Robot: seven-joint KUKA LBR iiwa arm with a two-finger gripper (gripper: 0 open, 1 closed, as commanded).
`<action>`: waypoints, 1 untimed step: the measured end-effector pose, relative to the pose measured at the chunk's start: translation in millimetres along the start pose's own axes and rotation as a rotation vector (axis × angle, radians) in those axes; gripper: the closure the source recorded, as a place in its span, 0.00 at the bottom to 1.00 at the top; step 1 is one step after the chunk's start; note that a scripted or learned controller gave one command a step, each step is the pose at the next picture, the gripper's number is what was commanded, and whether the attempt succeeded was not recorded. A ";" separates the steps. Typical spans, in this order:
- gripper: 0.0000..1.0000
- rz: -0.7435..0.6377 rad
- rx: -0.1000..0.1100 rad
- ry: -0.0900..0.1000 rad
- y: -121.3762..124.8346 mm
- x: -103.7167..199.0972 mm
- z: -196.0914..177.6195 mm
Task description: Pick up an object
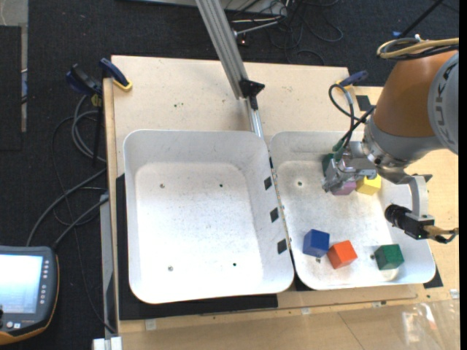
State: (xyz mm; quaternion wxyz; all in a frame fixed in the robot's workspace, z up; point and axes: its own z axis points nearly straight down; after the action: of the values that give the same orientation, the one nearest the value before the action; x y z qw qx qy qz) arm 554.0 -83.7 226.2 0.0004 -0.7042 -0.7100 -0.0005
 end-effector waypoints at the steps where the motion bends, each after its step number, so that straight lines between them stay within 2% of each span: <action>1: 1.00 0.000 -0.002 0.000 25.0 46.8 6.6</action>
State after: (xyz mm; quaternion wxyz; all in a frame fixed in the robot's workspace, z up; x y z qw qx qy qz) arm 578.7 -36.6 219.7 -0.0002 -0.7042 -0.7100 -0.0010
